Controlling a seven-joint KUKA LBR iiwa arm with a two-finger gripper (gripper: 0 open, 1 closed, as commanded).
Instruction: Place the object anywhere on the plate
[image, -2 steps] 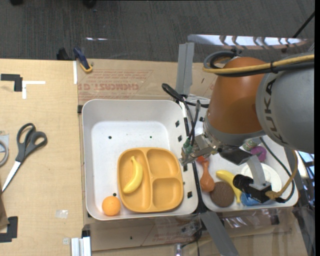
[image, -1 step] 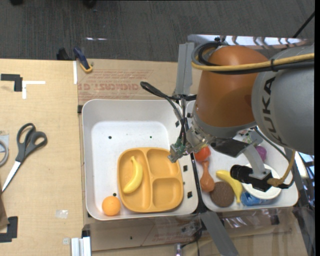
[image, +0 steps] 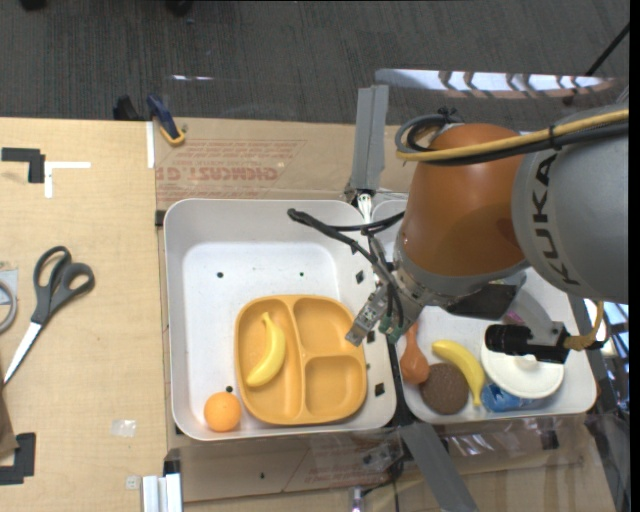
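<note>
A yellow divided plate (image: 325, 395) lies in the left bin (image: 200, 250), toward its front. A yellow banana (image: 264, 349) rests in the plate's long left compartment, and its two right compartments are bare. My gripper (image: 368, 324) hangs over the plate's upper right rim, close to the wall between the two bins. The big orange wrist (image: 465, 210) sits above and to the right of it and hides much of the right bin. Nothing is visibly held by the gripper.
An orange ball (image: 222, 411) lies in the left bin's front left corner, off the plate. The right bin (image: 575, 400) holds a second banana (image: 462, 363), a brown round item (image: 444, 389), an orange-brown piece (image: 411, 357) and a white and blue object (image: 522, 377). Scissors (image: 45, 295) lie on the bench at left.
</note>
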